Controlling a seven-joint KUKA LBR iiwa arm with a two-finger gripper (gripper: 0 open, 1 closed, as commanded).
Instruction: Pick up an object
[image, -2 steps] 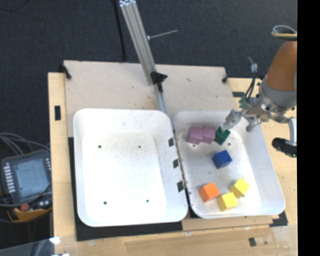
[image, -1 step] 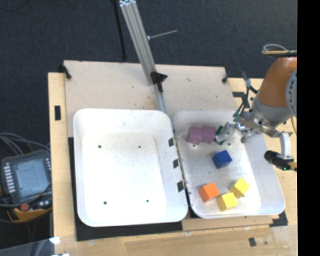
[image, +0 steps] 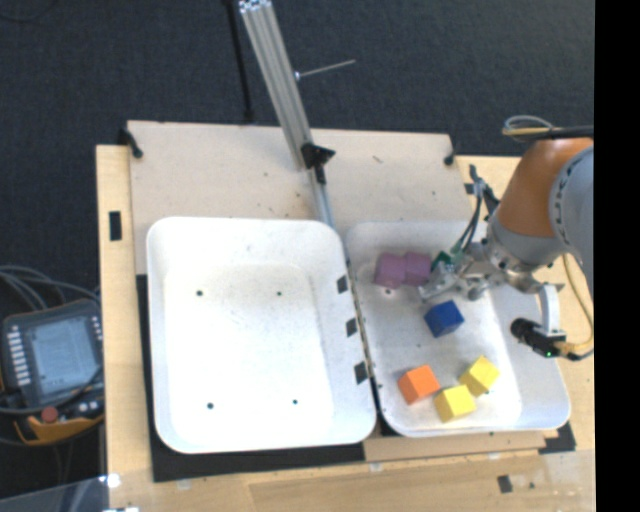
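The right bin (image: 530, 405) holds a purple block (image: 402, 269) at its far left, a blue cube (image: 444, 318) in the middle, an orange cube (image: 419, 383) and two yellow cubes (image: 481, 375) (image: 455, 402) near the front. My gripper (image: 446, 281) hangs low over the bin, just right of the purple block and just above the blue cube. The wrist and its metal parts hide the fingertips, and I see no object between them.
The left bin (image: 250, 335) lies beside the right one. A slanted aluminium post (image: 285, 95) rises behind the bins. A teach pendant (image: 52, 365) sits off the bench at the left. Cables (image: 555, 330) hang from the wrist over the right bin's edge.
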